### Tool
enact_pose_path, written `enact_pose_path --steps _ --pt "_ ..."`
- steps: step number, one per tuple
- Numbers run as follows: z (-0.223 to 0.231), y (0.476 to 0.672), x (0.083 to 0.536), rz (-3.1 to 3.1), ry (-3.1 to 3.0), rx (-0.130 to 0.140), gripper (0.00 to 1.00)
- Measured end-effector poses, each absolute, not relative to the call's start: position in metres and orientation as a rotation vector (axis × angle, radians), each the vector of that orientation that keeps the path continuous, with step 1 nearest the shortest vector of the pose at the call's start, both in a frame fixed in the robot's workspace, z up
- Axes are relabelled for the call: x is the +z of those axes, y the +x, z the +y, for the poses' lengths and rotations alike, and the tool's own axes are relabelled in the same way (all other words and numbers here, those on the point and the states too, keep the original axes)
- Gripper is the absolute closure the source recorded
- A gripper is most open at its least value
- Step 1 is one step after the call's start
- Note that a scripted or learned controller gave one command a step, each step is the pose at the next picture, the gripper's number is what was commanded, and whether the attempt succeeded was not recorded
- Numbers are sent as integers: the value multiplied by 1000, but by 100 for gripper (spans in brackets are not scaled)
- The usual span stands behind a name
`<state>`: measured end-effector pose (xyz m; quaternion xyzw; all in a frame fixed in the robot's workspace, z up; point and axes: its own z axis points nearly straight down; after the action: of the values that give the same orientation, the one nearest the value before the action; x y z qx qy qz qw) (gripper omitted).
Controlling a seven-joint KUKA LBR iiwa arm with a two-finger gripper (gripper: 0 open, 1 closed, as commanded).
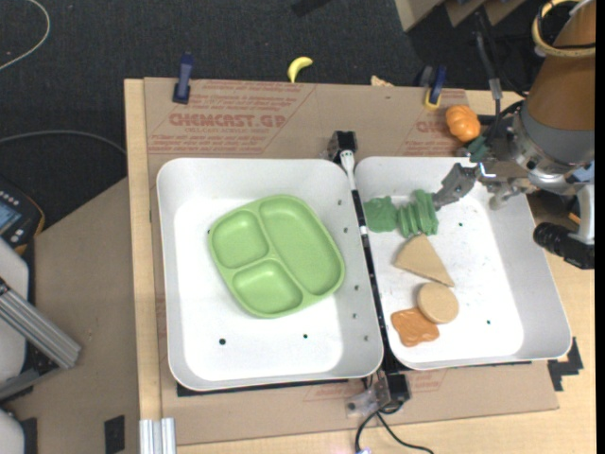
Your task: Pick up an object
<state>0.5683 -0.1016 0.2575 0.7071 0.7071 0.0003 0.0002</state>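
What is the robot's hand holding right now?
Cannot tell. The hand is at the right end of the green toy, but a grip isn't clear.

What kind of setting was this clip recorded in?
Most likely a robotics lab bench, not a kitchen: two shallow white bins sit on a clamped board, holding toy food such as a tan wedge and a green divided plate, with loose cables on dark carpet.

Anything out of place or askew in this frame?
Two toys lie outside the bins: a yellow banana and an orange fruit on the cardboard behind them. The green divided plate sits skewed in the left bin.
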Motion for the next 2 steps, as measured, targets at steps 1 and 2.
enact_pose_path --steps 1,2 --pt "-62 574 222 2230 2221 -3 0" --pt "-102 471 98 2224 2243 -18 0"
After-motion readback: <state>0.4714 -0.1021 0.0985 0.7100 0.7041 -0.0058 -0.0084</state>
